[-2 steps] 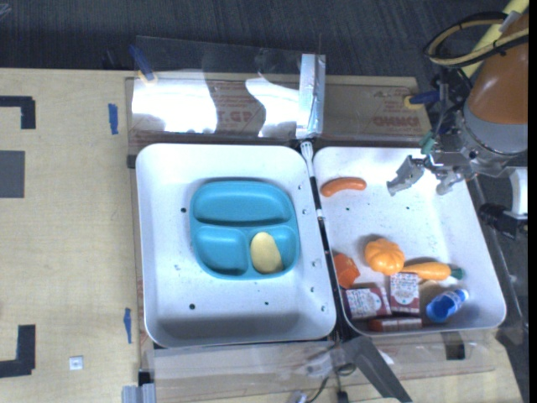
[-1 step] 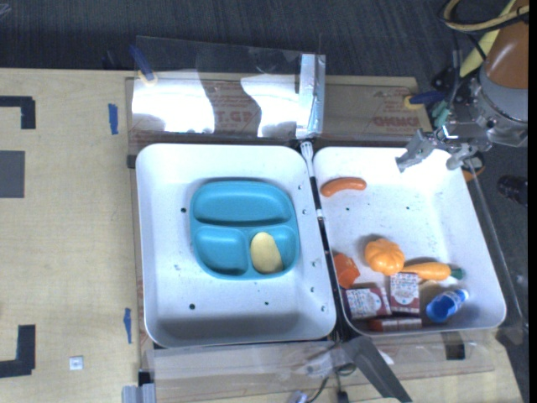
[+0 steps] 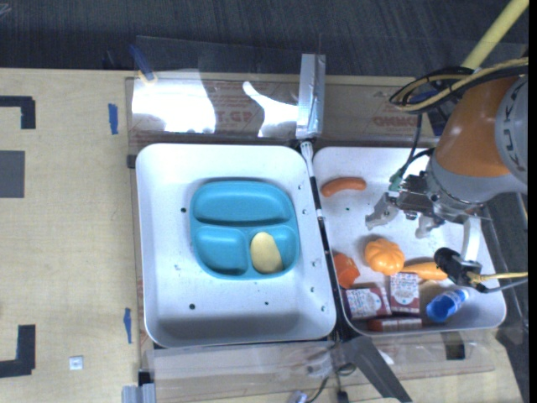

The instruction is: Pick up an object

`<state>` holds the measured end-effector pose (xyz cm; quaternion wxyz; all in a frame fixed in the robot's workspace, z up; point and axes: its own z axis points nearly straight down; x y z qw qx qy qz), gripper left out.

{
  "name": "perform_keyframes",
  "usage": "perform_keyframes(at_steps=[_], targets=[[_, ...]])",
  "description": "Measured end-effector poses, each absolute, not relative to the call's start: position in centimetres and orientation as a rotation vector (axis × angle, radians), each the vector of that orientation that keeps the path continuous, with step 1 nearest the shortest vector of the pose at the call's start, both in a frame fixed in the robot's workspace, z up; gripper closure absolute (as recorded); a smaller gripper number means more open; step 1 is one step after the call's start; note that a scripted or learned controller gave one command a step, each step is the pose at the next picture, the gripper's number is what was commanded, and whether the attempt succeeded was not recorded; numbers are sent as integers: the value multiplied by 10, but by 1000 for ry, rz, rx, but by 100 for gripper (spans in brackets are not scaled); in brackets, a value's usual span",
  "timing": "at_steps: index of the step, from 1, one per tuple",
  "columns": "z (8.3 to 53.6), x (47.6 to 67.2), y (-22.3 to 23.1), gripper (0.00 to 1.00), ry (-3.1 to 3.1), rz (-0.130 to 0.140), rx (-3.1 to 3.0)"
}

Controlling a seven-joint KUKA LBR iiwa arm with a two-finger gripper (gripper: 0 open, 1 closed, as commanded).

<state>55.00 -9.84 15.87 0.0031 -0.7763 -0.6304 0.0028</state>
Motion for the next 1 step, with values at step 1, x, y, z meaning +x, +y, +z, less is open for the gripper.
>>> perform_keyframes(at_steps=[1], targets=[[184, 513, -39, 0, -1752, 3, -2602]])
